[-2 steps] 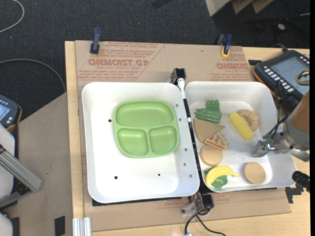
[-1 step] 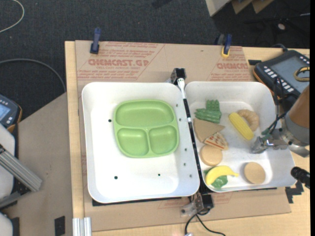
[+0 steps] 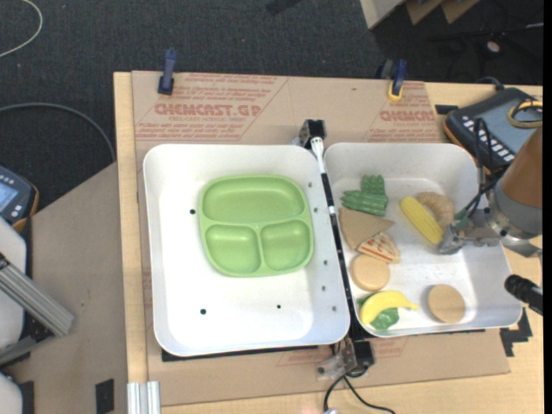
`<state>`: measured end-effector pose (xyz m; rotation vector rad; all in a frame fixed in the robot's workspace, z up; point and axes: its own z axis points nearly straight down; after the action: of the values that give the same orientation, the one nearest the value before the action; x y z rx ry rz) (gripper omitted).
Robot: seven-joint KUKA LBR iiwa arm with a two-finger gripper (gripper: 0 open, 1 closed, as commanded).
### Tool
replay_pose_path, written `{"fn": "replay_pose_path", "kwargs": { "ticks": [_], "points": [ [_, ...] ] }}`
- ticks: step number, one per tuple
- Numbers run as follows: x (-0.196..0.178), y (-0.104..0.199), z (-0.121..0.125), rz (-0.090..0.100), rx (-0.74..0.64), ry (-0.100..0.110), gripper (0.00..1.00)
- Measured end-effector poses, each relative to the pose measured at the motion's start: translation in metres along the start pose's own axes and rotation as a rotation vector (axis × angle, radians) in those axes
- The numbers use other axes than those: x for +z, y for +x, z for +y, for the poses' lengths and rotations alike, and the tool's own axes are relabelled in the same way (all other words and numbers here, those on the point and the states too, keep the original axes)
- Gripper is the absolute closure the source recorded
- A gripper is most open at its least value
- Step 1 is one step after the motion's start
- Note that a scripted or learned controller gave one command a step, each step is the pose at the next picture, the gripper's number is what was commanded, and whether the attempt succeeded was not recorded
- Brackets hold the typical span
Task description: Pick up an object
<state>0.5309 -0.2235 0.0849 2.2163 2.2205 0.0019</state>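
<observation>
The arm comes in from three o'clock, and its hand (image 3: 453, 238) hangs low over the right bin (image 3: 405, 155), near that bin's three o'clock wall; whether it is spread or pressed together cannot be told from this slant, and nothing can be seen pinched in it. The nearest toy is the yellow corn cob (image 3: 421, 219), just beside the hand toward ten o'clock, with a tan piece (image 3: 438, 203) touching it at its one o'clock end. Further toward nine o'clock lie a green toy (image 3: 366, 196), a brown wedge (image 3: 360, 225), a pizza slice (image 3: 379, 248) and a round cookie (image 3: 371, 272); at six o'clock sit a yellow and green toy (image 3: 385, 309) and a tan disc (image 3: 446, 303). The left bin (image 3: 168, 257) holds a green divided plate (image 3: 256, 225). This looks like the approach step, the pick not yet made. The next move likely calls for centring over the corn cob, or another single toy, clear of its neighbour, then lowering and closing.
</observation>
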Motion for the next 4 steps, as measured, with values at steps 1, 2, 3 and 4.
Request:
{"fn": "replay_pose_path", "kwargs": {
  "ticks": [1, 2, 3, 4],
  "points": [
    [0.0, 0.004, 0.039, 0.0, -0.001, -0.001, 1.0],
    [-0.002, 0.0, 0.085, 0.0, -0.001, -0.002, 1.0],
    [-0.002, 0.071, 0.136, 0.003, -0.006, 0.011, 1.0],
    [0.001, -0.005, 0.133, 0.001, 0.007, 0.008, 1.0]
  ]
}}
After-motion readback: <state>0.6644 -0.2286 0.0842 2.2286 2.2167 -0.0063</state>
